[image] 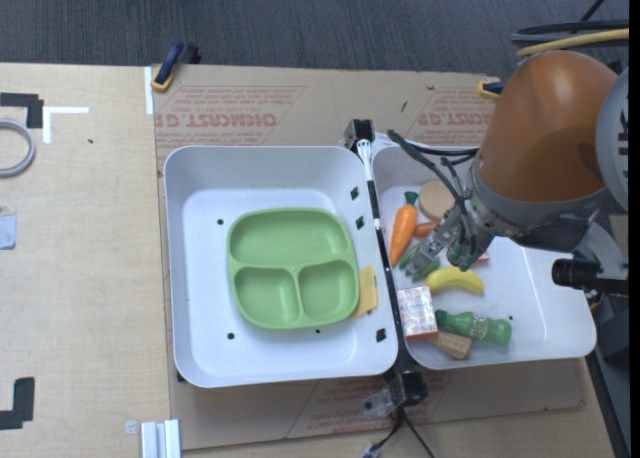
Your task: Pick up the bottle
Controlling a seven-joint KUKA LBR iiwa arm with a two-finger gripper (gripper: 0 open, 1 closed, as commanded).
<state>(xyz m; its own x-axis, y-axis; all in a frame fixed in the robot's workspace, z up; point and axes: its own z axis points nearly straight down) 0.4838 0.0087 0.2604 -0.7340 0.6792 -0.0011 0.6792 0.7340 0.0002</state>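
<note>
The green bottle (475,326) lies on its side near the right bin's (545,341) front edge. The pincer (447,249) hovers above the banana (455,280); its opening I cannot tell.

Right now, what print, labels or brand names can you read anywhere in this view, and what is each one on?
"GIGMCAST GP": my best reading of the red print on the cardboard sheet behind the left bin; it appears upside down, so the letters are uncertain.
Second red print on the cardboard behind the right bin: partly hidden, unreadable.
Green bottle label: too small to read.
Wrapped packet: pattern blurred, no legible text.
</note>
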